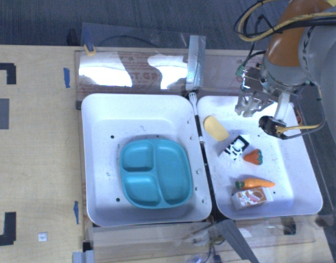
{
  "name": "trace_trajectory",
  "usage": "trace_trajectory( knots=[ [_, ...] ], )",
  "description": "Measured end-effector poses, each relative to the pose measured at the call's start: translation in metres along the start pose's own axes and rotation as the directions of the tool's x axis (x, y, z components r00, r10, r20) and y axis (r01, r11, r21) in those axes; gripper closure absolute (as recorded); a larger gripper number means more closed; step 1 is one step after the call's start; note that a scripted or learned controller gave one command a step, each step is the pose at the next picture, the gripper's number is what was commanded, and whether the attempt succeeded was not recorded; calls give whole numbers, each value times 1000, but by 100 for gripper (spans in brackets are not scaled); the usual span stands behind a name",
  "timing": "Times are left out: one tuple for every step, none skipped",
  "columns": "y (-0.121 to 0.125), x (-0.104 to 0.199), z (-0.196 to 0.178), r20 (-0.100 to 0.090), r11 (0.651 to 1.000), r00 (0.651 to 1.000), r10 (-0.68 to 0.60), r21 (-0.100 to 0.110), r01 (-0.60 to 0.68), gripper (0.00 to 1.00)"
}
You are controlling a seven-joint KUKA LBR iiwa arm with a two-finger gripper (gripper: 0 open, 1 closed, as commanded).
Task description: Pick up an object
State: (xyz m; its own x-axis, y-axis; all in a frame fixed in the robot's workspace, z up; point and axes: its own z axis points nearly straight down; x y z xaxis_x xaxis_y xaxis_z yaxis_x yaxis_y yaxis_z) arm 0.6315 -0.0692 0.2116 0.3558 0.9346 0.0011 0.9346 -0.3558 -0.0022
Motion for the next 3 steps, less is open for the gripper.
trace_trajectory(
  knots=[
    [19, 54, -117, -1, 992, 992, -125, -12, 125, 100],
    [9, 74, -54, 1, 906, 906, -424, 3, 424, 100],
    [-21, 150, -45, 0, 953, 953, -304, 1, 304, 100]
  ],
)
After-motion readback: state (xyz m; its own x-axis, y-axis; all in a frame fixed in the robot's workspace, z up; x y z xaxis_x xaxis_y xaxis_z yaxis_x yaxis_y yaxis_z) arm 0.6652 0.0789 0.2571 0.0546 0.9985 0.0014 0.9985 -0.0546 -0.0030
